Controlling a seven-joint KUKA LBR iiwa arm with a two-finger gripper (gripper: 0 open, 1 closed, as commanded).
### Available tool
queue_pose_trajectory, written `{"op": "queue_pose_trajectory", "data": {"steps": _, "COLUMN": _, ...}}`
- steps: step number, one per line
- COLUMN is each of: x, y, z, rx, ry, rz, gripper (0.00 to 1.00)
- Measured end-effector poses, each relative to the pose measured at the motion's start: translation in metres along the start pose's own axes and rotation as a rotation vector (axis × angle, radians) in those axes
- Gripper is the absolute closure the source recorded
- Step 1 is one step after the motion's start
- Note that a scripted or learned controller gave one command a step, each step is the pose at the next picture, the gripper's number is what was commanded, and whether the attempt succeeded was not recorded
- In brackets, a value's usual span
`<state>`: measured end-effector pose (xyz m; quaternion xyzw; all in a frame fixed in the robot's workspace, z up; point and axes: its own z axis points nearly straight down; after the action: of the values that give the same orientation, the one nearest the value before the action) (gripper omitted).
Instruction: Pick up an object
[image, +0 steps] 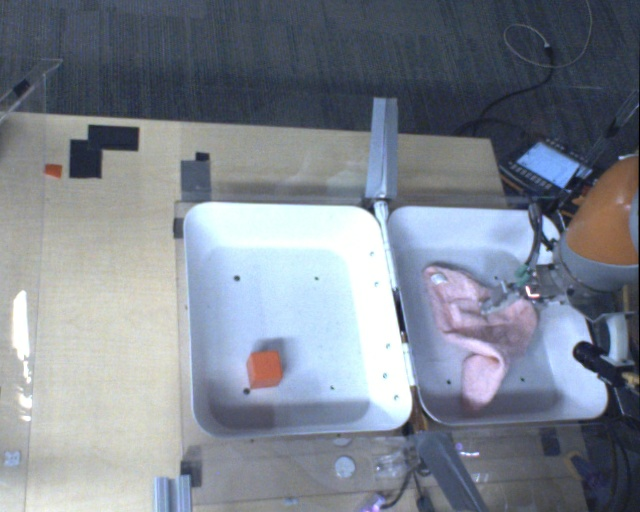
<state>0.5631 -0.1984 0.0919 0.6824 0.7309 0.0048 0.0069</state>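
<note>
Pink cloth (475, 330): a soft, crumpled piece of fabric lying in the right bin (440, 245), towards its middle and front. Its long axis runs roughly from the back left of the bin to the front, bending partway; one rounded end points at the front wall, the other lies towards the bin's back left. A wider fold spreads to the right, under the hand.

Hand (505, 295): down over the right bin, at the upper right part of the pink cloth. Its small metal tip sits on or just above the fabric; whether it is spread or pressed together I cannot tell, and no fabric can be seen pinched in it.

Arm (605, 225): grey with an orange band, reaching in from the right edge over the right bin's far side.

Orange block (265, 369): a small cube-like piece resting on the floor of the left bin (280, 225), near its front and a little left of centre, well apart from the cloth.

Bins: two shallow white trays side by side, their inner walls touching along the middle.

Worktop (100, 300): pale wood, bearing both bins; black shapes (100, 148) and a small orange mark (53, 171) lie near its back left corner.
</note>
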Motion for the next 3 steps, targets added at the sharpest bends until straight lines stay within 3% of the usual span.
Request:
{"op": "queue_pose_trajectory", "data": {"steps": 1, "x": -0.005, "y": 0.026, "z": 0.002, "rx": 0.003, "ry": 0.000, "rz": 0.137, "gripper": 0.00}}
{"op": "queue_pose_trajectory", "data": {"steps": 2, "x": 0.009, "y": -0.016, "z": 0.000, "rx": -0.001, "ry": -0.001, "rz": -0.002, "gripper": 0.00}}
{"op": "queue_pose_trajectory", "data": {"steps": 3, "x": -0.007, "y": 0.007, "z": 0.001, "rx": 0.002, "ry": 0.000, "rz": 0.037, "gripper": 0.00}}
